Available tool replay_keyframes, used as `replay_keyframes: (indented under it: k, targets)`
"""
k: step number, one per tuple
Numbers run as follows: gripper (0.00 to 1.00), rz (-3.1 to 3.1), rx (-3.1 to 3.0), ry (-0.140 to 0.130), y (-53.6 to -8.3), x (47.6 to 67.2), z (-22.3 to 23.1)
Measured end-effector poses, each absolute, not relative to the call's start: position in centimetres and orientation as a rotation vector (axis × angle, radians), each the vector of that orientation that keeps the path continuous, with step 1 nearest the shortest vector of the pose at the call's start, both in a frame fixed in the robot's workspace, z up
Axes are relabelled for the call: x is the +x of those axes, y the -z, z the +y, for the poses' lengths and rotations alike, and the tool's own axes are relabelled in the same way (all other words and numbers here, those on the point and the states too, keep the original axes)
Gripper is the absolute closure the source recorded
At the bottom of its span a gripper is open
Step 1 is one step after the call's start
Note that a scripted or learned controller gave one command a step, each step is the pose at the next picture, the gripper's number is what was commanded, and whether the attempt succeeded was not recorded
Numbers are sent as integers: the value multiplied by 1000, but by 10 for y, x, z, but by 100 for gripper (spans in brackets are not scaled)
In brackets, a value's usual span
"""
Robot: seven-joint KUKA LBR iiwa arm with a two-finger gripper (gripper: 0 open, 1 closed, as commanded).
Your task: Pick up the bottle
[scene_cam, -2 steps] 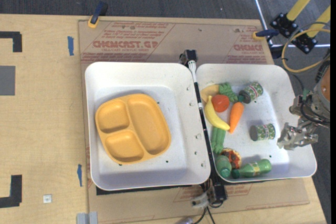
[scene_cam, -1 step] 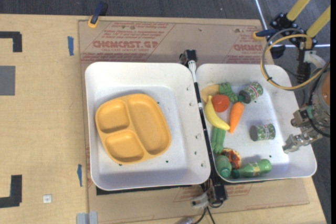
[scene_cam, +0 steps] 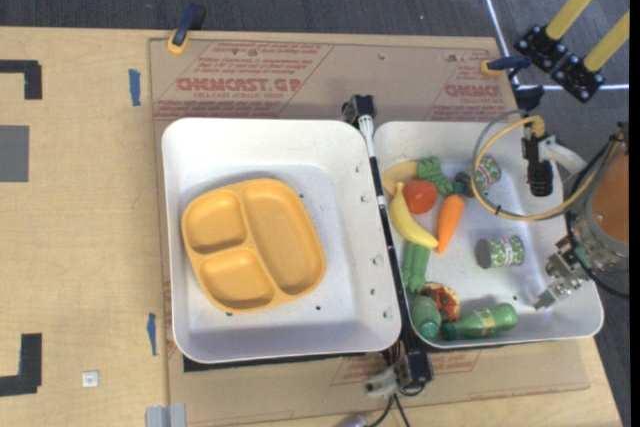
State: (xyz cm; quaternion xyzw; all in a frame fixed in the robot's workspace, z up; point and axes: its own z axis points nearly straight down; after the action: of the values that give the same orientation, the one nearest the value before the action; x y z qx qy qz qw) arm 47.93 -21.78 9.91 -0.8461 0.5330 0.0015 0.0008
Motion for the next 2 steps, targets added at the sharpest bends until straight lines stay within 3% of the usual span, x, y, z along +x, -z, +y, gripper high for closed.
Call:
replay_keyframes:
  k: [1,2]
  targets:
    - [100,1248,-2885,0,-87,480,-143]
    - [100,870,-3017,4,-86,510,-207]
